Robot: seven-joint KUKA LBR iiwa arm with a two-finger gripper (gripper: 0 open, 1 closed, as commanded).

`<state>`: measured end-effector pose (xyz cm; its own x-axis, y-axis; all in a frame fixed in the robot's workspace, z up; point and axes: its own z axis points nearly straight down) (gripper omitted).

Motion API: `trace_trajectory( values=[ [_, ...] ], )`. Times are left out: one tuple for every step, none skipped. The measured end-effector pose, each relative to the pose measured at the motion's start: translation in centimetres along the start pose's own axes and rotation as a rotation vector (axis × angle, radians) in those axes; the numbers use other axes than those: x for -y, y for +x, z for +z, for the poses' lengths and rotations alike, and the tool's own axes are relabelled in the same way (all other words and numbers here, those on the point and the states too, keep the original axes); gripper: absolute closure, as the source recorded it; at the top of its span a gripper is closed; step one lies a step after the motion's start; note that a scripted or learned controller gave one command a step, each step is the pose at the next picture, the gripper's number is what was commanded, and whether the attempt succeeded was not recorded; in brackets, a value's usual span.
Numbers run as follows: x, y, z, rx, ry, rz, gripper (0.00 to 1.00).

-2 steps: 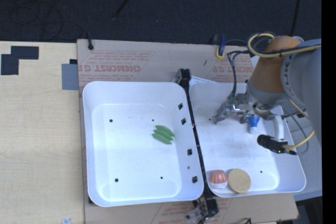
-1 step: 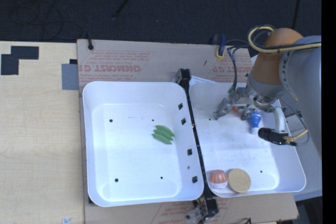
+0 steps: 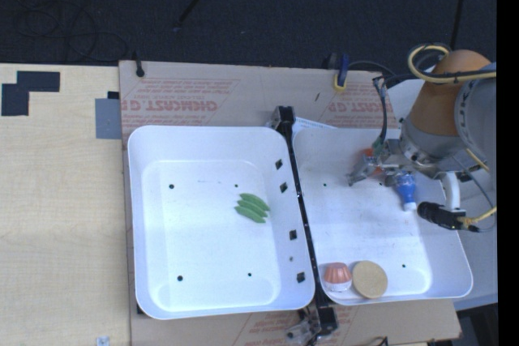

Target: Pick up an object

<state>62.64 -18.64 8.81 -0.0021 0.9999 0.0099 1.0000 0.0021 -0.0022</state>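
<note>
Gripper (image 3: pixel 362 172) is hovering low over the right bin (image 3: pixel 442 281), upper part, fingers angling leftward; how far apart they are standing cannot be told, and nothing is showing between them. Near that bin's front edge, a pink-and-white object (image 3: pixel 337 276) is sitting beside a tan disc (image 3: pixel 370 279). A green object (image 3: pixel 253 207) is lying mid-floor in the left bin (image 3: pixel 146 166).

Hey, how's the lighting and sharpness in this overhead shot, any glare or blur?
Camera view: even, soft light; both white bins look bright, nearly washed out, with faint shadows; the green object reads clearly; the gripper is small and slightly blurred; the background floor is dark.
</note>
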Motion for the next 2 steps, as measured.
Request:
trace_trajectory(
  values=[
    [-0.03, 0.14, 0.03, 0.0, 0.0, -0.002, 0.0],
    [-0.03, 0.14, 0.03, 0.0, 0.0, -0.002, 0.0]
  ],
)
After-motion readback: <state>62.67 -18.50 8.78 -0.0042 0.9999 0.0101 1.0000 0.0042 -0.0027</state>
